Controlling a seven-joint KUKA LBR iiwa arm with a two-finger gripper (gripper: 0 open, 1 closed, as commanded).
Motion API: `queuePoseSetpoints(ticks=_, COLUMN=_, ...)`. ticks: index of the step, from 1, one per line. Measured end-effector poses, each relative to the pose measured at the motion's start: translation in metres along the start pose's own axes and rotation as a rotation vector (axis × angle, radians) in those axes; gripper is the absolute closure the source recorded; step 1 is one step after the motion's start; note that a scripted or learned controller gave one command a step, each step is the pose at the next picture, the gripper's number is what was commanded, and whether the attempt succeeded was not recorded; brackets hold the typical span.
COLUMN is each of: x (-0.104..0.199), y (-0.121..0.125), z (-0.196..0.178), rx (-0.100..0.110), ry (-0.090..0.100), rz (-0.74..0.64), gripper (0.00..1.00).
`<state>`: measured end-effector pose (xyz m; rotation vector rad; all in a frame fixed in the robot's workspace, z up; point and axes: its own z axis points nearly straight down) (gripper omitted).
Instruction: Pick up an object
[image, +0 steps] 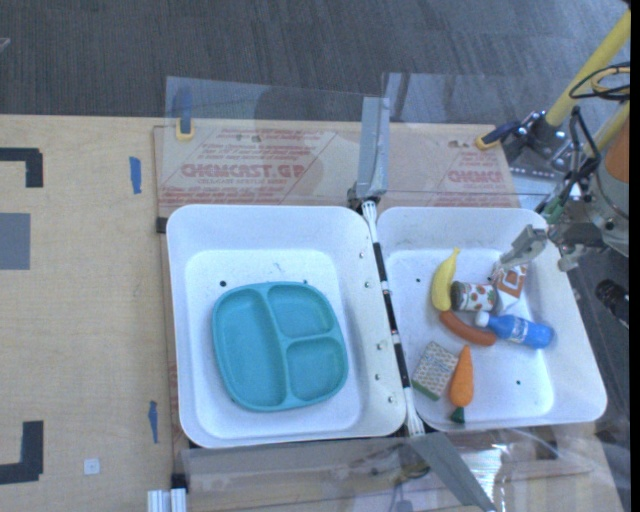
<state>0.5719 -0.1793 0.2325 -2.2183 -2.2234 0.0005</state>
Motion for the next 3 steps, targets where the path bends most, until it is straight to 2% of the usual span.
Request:
queuePoseSetpoints(ticks=1, x=-0.037, y=0.051, z=0.139, rx=-0.007, ry=0.006, rz=-0.195, gripper=0.00)
queuePoseSetpoints(ticks=2, x=-0.041, y=0.051, z=0.128, rx=-0.009, ry=-0.004, rz=-0.193, gripper=1.00)
queuePoseSetpoints(ticks=3, x=-0.008, y=0.091, z=0.045, rx=-0.005, ry=-0.003, rz=-0.265, gripper=1.00)
